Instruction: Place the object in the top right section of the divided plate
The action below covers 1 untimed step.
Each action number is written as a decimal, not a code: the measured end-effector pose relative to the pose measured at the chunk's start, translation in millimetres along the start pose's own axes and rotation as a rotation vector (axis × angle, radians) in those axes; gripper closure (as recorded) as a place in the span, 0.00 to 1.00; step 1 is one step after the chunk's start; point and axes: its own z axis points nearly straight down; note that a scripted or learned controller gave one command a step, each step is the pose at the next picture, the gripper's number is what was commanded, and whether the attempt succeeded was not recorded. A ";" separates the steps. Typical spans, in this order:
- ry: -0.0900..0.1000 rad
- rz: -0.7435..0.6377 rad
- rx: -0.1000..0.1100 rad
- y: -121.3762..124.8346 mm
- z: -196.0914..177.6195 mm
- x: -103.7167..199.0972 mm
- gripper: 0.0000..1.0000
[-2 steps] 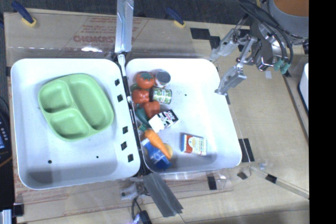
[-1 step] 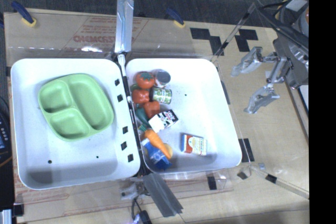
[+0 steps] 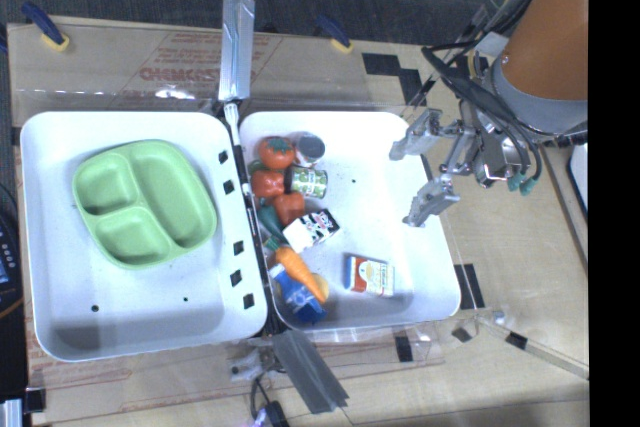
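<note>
A light green divided plate (image 3: 145,203) lies in the left bin (image 3: 60,315), with nothing in its three sections. The right bin (image 3: 420,265) holds a pile of toy food along its left side: a red tomato (image 3: 277,153), a green can (image 3: 307,181), a black and white carton (image 3: 312,228), a carrot (image 3: 300,271) and a blue item (image 3: 297,300). A small orange and white box (image 3: 369,275) lies apart, near the bin's front. My gripper (image 3: 418,175) hovers over the right bin's right side, open, with nothing between its fingers.
A metal divider strip (image 3: 236,45) runs between the bins at the back. Another grey bracket (image 3: 310,370) sits at the front. Blue clamps (image 3: 45,25) hold the cardboard at the back. Cables (image 3: 480,95) hang from the arm's wrist.
</note>
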 end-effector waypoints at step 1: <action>-0.006 -0.414 0.002 14.6 -83.3 29.9 0.00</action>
